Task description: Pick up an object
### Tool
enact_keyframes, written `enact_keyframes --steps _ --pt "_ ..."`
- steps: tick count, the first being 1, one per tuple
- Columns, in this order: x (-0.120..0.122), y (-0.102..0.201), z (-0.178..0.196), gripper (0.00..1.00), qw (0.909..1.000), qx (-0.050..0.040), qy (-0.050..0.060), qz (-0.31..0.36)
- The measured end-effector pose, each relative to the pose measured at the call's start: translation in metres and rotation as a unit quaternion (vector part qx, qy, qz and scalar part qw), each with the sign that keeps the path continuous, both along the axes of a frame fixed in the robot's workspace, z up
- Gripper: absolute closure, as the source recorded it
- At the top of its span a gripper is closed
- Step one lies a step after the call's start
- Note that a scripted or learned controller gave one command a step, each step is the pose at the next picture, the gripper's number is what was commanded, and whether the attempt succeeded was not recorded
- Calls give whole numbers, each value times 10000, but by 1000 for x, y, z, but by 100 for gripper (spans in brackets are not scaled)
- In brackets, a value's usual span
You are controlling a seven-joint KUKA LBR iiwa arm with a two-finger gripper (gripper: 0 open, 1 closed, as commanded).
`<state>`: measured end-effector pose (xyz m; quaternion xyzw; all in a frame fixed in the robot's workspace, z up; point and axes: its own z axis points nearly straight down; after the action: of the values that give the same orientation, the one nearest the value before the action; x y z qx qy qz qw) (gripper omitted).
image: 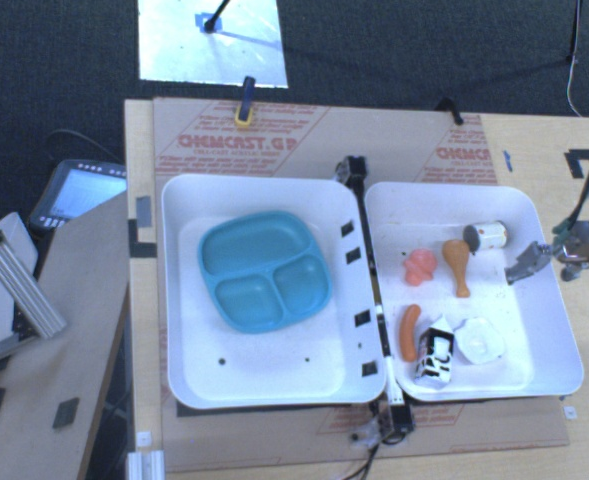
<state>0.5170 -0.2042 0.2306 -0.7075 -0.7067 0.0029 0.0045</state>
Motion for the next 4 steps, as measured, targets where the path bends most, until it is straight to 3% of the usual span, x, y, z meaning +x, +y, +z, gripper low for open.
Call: enact_keyframes --steps 1,4 --pt "3 1 7 0 10000 -15 -59 21" --pt "-1 6 -142 0 10000 -7 -41 13"
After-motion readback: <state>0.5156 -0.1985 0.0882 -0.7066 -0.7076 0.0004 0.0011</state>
